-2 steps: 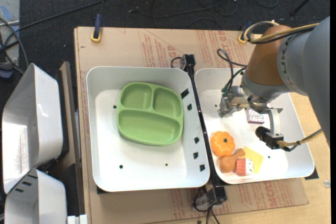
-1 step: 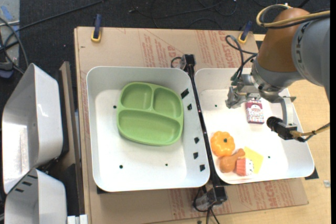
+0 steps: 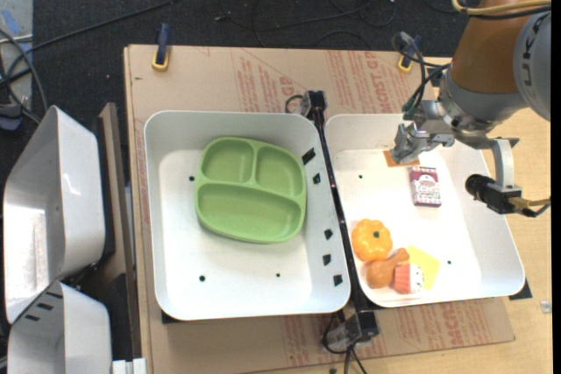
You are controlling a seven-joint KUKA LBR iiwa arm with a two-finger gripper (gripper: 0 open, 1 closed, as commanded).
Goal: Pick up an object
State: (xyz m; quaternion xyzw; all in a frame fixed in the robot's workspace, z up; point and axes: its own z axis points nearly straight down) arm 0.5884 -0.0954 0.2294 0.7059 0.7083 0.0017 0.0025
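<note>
Your gripper (image 3: 410,146) hovers over a small orange piece (image 3: 391,158) near the right bin's (image 3: 491,215) far edge; you cannot tell its state.

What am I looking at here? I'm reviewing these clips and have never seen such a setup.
One camera looks down at a slant on a bench with two shallow white bins. The left bin holds a green divided plastic plate. The right bin holds a small pink-and-white box, an orange toy pumpkin and a few small toys beside it. The grey-and-orange robot arm reaches in from the right; its gripper hangs over the right bin's far edge, above a small orange piece. Nothing visibly held.
</note>
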